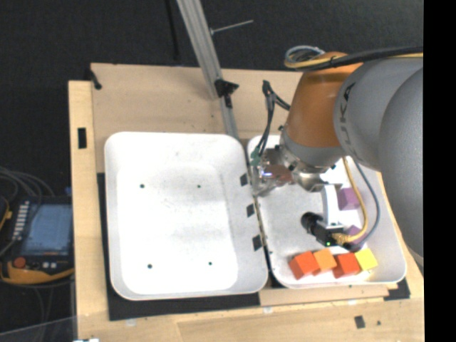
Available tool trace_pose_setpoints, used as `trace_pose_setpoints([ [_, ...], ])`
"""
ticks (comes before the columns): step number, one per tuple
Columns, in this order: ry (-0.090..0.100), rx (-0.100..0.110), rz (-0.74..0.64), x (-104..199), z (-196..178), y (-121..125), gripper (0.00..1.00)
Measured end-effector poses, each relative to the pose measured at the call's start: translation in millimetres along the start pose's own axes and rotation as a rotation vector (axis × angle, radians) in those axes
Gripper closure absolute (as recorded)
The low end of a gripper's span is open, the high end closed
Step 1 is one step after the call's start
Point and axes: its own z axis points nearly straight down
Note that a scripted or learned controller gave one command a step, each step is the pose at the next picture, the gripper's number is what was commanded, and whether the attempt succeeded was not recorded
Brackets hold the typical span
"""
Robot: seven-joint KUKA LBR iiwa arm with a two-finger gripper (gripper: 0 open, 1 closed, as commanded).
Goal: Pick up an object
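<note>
Pincer (265,179) over right bin (285,223), orange blocks (326,263) near front edge

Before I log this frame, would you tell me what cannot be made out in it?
- The gripper: blurred and partly under the arm's wrist in the camera view, so its state and whether it holds anything are unclear.
- The right bin: its far and right parts are covered by the arm.
- The purple block: partly hidden behind a cable, shape uncertain.
- The orange blocks and the yellow block: packed in a row, so their count is hard to tell.
</note>
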Motion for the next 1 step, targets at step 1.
trace_pose_setpoints([
  [1, 0.001, -0.002, -0.001, 57.4, -16.2, 5.9, 1.00],
])
